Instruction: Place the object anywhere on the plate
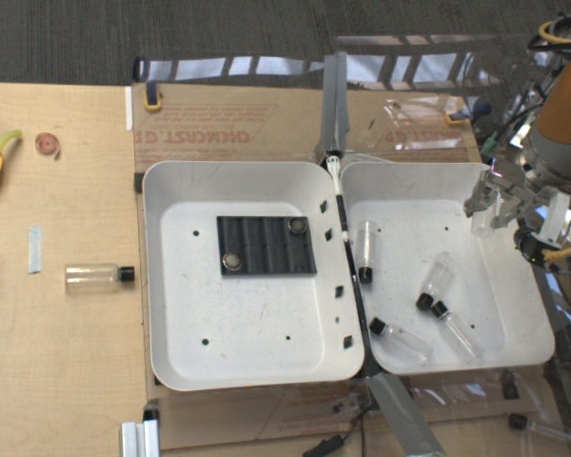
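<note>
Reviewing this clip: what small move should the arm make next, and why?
Probably swing the claw left and down over a vial in the right bin. It sits at that bin's right rim, holding nothing visible, while the dark plate lies in the left bin.

White bins (171,255), a dark ribbed plate (266,246), clear black-capped vials (364,250).

The gripper (490,212) hangs over the right bin's (514,350) far right edge; clear vials (436,286) lie below-left, dark plate (266,246) far left.
</note>
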{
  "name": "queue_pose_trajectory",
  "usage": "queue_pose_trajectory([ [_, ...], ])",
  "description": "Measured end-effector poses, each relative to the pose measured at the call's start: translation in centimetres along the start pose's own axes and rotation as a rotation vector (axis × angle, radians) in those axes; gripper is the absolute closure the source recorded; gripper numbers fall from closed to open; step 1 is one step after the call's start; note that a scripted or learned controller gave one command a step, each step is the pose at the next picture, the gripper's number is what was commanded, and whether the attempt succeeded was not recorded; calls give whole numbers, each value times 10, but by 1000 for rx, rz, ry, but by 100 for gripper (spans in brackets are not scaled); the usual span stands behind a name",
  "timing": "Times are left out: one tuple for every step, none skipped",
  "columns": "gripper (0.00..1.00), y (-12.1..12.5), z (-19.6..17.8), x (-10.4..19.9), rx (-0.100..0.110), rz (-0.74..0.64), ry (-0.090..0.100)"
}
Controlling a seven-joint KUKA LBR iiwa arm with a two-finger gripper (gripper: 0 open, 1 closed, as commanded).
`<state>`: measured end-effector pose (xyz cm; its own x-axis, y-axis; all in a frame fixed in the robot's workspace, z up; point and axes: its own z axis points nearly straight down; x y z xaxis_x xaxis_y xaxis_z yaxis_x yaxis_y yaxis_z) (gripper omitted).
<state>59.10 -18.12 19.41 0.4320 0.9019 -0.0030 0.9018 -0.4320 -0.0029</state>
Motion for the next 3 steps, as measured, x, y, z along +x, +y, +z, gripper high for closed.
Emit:
queue_pose_trajectory([
  [100, 57, -117, 36, -1, 59, 0],
  [100, -25, -38, 26, 2, 77, 1],
  [100, 62, -133, 27, -1, 60, 0],
])
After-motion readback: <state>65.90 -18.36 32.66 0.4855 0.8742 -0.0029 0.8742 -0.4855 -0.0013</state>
